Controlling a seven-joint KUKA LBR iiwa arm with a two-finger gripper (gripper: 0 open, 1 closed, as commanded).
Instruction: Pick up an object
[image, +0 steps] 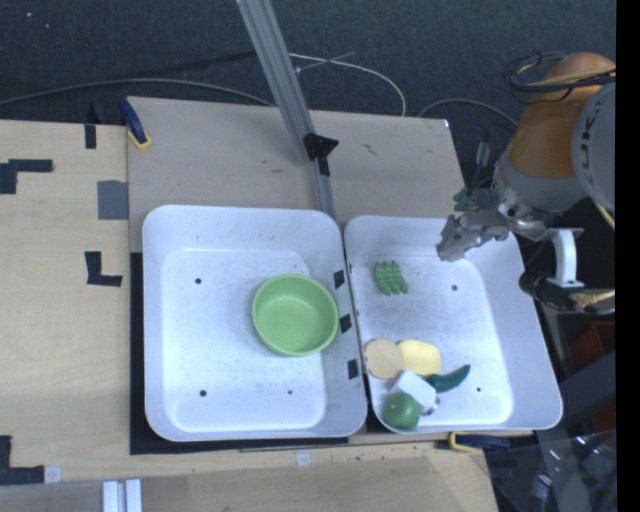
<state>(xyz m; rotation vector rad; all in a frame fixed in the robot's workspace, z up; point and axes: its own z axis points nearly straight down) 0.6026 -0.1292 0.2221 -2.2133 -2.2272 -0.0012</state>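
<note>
- The pincer (452, 243) hangs over the upper right part of the right bin (500, 330), near that bin's back wall, with nothing seen between its fingers; whether they are apart or together cannot be told from this slant.
- The arm (560, 130) comes in from the right, its orange band showing above the grey wrist.
- A small green ridged piece (390, 277) lies alone on the right bin's floor, left of and a little below the pincer, clearly apart from it.
- Near the front left corner of the right bin sits a tight cluster: a tan round piece (383, 357), a yellow piece (420, 355) touching it on the right, a white block (414, 388) just below them, a green ball (402, 410) at the very front against the block, and a dark green curved piece (452, 378) poking out to the right.
- This cluster is well apart from the pincer.
- The left bin (190, 330) holds a light green bowl (294, 315), upright, right of its centre and near the wall shared with the right bin.
- Both bins rest side by side on the worktop (60, 300), which carries dark tape marks on its left part.
- A grey pole (285, 80) slants down from the top to the bins' back edge, and thin cables (350, 68) loop behind it.
</note>
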